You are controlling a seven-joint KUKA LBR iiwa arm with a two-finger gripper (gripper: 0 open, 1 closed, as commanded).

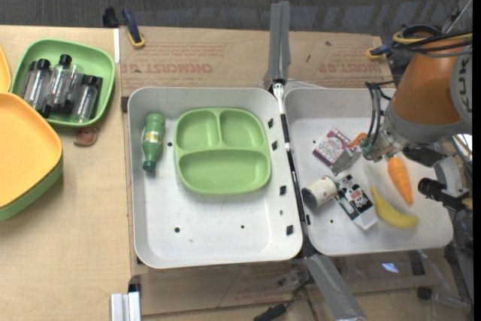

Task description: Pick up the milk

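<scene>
A: Where is the gripper (359, 151)?

B: Low in the right bin (316, 237), beside a purple packet (331, 147). Its fingers are too blurred to judge.

A: And the milk?

B: The black-and-white milk carton (356, 201) lies below, between a paper cup (320, 191) and a banana (393, 210). Its label is unreadable. The cardboard (180, 65) reads "CHEMCIZL", mirrored.

One fixed camera above looks slantwise down on both bins (218, 255)

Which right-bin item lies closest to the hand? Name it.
The purple snack packet, directly left of the hand. The carrot, milk carton, banana and paper cup lie farther.
</scene>
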